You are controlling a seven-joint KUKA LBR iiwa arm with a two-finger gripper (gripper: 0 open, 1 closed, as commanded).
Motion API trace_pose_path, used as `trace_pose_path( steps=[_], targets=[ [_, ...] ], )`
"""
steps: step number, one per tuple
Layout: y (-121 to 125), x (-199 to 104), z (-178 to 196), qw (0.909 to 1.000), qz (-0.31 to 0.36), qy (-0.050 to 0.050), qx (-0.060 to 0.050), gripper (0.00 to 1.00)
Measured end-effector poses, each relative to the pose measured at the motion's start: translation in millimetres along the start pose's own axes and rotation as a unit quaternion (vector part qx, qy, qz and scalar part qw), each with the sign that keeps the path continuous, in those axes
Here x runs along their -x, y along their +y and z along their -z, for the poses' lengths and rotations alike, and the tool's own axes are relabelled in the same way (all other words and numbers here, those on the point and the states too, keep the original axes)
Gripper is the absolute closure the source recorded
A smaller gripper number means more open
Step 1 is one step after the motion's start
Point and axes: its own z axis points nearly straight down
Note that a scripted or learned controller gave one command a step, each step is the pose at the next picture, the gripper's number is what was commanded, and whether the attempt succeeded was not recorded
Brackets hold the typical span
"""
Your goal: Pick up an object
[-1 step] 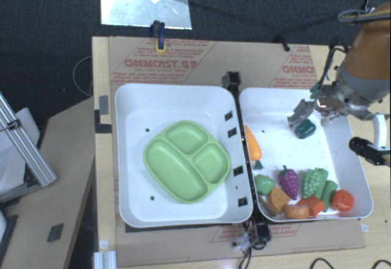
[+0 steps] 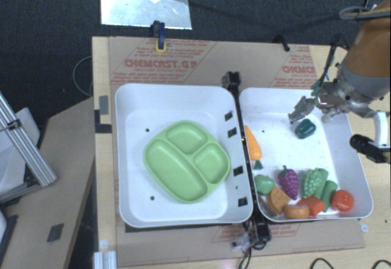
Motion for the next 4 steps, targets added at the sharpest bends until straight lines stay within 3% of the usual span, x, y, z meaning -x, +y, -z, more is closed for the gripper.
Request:
trace_pose_path(
  steps=[1, 3, 4],
  targets=[
    [-4, 4, -61, 1.0, -0.001, 0.0, -0.002, 0.0],
    [-6, 5, -148, 1.0, -0.001, 0.001, -0.002, 0.0],
    [-4, 6, -135, 1.0, -0.001, 0.0, 0.001, 1.0]
  ],
)
